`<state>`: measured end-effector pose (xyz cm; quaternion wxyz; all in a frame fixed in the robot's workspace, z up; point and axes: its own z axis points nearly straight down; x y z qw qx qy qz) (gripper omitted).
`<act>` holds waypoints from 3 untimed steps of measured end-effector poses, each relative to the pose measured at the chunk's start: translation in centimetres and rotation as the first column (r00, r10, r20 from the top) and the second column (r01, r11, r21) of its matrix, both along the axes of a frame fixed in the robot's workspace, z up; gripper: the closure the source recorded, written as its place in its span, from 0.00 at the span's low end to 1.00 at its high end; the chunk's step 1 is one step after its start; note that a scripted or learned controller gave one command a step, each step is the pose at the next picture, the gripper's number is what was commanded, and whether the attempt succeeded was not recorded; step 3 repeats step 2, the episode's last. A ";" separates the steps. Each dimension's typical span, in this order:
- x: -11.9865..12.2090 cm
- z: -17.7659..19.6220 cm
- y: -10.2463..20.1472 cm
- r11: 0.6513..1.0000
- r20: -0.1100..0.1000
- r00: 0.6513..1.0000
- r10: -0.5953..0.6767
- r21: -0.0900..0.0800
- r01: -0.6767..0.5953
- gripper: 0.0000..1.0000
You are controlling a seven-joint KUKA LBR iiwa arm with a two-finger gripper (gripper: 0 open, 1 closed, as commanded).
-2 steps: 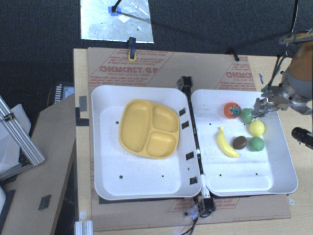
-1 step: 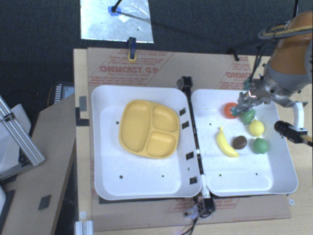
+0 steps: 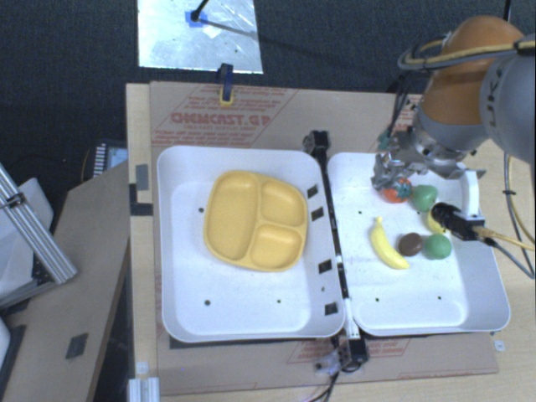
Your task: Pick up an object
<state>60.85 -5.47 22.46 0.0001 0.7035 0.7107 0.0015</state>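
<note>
The orange-red object point(image 3: 391, 194) lies in the far left part of the right bin point(image 3: 419, 304), directly beneath the end effector point(image 3: 388, 172). The metal tip of the end effector is down at the object, touching or almost touching its top — whether it is spread or pressed together I cannot tell, and nothing shows the object being pinched.

Just right of the orange-red object sits a light green round fruit point(image 3: 424, 197), so close that they seem to touch. Nearer the camera lie a brown round object point(image 3: 409, 244) and a darker green ball point(image 3: 436, 246), side by side. A banana point(image 3: 387, 245) rests to the left of the brown one, running slantwise from far left to near right. A second yellow piece point(image 3: 435, 222) peeks out between the two green things, partly hidden by a black part point(image 3: 455, 222) fixed to the arm, with cables trailing off to the right.

The grey arm point(image 3: 511, 90) with its orange band point(image 3: 465, 69) comes in from the far right. In the left bin point(image 3: 188, 300) a yellow divided plate point(image 3: 254, 219) lies flat near the middle. Both bins sit on the brown surface point(image 3: 222, 115) — a printed cardboard-like sheet with a yellow-and-blue clamp point(image 3: 226, 84) at its far edge.
</note>
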 end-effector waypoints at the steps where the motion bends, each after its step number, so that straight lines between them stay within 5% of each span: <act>1: 0.6 -0.3 6.4 1.000 0.000 1.000 0.001 0.001 -0.001 1.00; 2: 1.2 -0.8 10.9 1.000 -0.001 1.000 -0.001 0.000 0.001 1.00; 3: 1.2 -0.8 10.9 1.000 -0.001 1.000 -0.001 0.000 0.001 1.00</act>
